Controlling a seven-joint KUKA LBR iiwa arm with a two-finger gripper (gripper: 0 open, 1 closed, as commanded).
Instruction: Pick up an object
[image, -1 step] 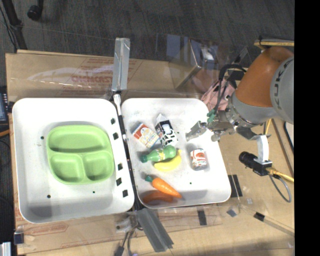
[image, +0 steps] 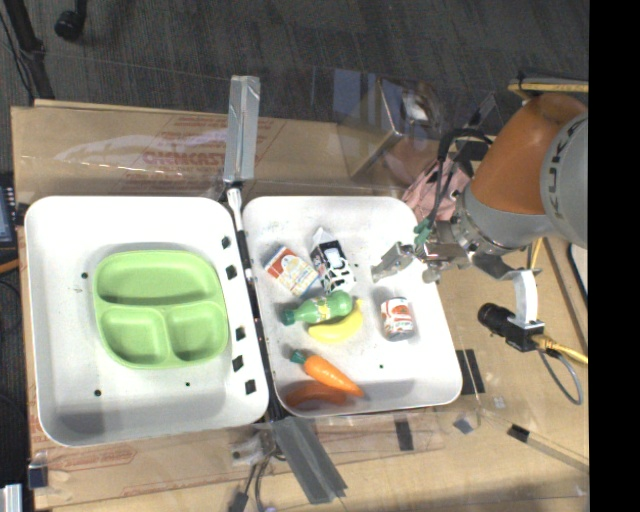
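Note:
The right bin (image: 420, 375) holds several small things. A red-and-white can (image: 398, 318) lies at its right. Near the middle, a green bottle (image: 312, 309) rests against a yellow banana (image: 340, 327). An orange-and-white carton (image: 289, 270) and a black-and-white carton (image: 331, 263) lie above them. An orange carrot (image: 326, 372) sits near the front wall beside a brown-red piece (image: 312, 396). My gripper (image: 388, 262) hangs over the bin's upper right, just above the can and to the right of the black-and-white carton. Nothing shows in its grasp.
The left bin (image: 50, 400) holds a green divided plate (image: 160, 305). A ridge with black clips (image: 240, 300) separates the two bins. Cables and a pink item (image: 432, 195) lie past the right bin's far corner.

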